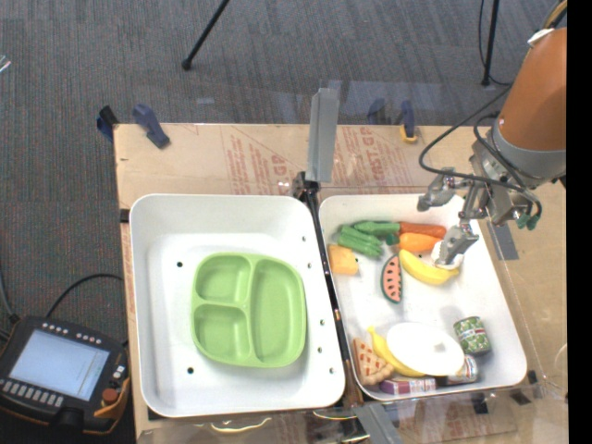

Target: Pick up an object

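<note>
The gripper [455,248] hangs over the right bin [490,317] near its far right corner, its tip just above the upper end of a yellow banana [427,269]. How far it is open cannot be told, and nothing can be seen caught in it.

The banana lies in the far half of the bin, curving toward the right wall. Just beside it on the left stands a watermelon slice [392,278], red with dark seeds and a green rind. Near the far edge lie green beans [363,239], with an orange carrot [421,236] between them and the gripper. An orange wedge [343,261] sits against the left wall.

Along the near edge, a white disc [424,348] rests over a second yellow piece [384,349], with a waffle-patterned piece [367,362] toward the near left corner. A green can [473,335] stands near the right wall; its label is too small to read. A purple packet [409,387] lies at the near edge, its print illegible.

The left bin [157,248] holds a green divided plate [248,309] with three compartments. The bare cardboard bench [231,155] beyond the bins carries faint red printing, not readable.
</note>
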You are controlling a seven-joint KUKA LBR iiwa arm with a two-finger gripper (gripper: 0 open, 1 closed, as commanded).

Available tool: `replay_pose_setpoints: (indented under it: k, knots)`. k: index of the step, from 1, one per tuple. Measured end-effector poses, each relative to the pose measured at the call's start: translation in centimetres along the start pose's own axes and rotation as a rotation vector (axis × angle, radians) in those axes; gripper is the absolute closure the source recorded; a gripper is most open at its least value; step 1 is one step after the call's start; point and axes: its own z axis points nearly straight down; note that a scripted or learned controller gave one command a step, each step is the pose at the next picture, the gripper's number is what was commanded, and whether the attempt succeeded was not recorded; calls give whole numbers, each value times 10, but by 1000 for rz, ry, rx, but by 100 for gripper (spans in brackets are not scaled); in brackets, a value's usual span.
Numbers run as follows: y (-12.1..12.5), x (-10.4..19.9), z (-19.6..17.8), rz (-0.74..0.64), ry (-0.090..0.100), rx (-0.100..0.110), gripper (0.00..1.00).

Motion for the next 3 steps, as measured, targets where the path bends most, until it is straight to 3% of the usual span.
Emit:
replay_pose_setpoints:
  k: [1, 2, 3]
  knots:
    - [-20, 0, 100, -27, 13, -4, 0]
    - [10, -5, 187, 49, 10, -4, 0]
    - [-29, 45, 182, 46, -2, 1, 0]
